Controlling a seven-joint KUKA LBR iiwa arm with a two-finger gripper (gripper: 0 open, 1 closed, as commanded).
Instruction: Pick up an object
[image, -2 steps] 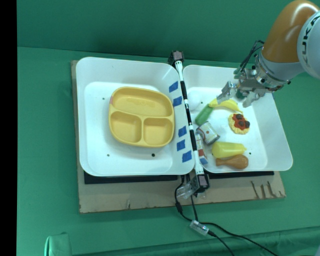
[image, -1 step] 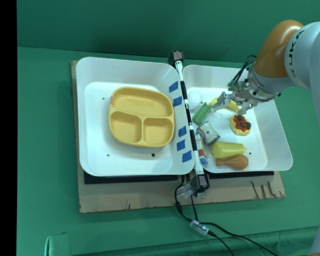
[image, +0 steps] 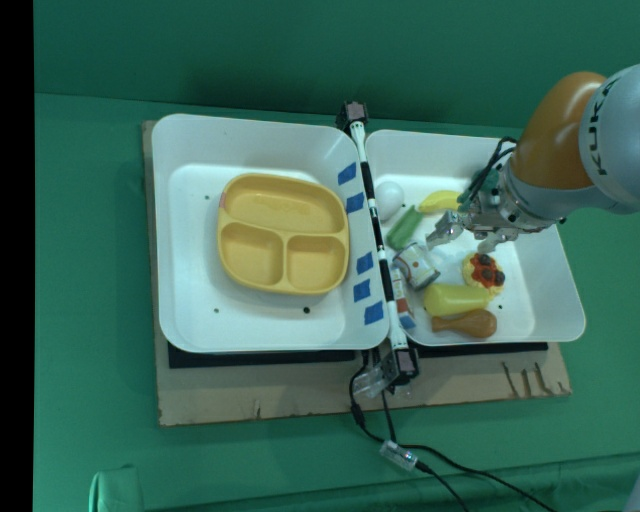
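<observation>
Approach step: gripper (image: 470, 234) hovers open, empty, above toys in right bin (image: 553, 268). You next lower onto banana (image: 439, 200), close.

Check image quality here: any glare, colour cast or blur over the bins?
Camera view: strong green cast overall; the white bins read bright but not blown out, no hard glare. The yellow divided tray is sharp, with soft shadows in its compartments. The gripper and the small toys beneath it look slightly soft, so fine detail there is hard to read.
</observation>
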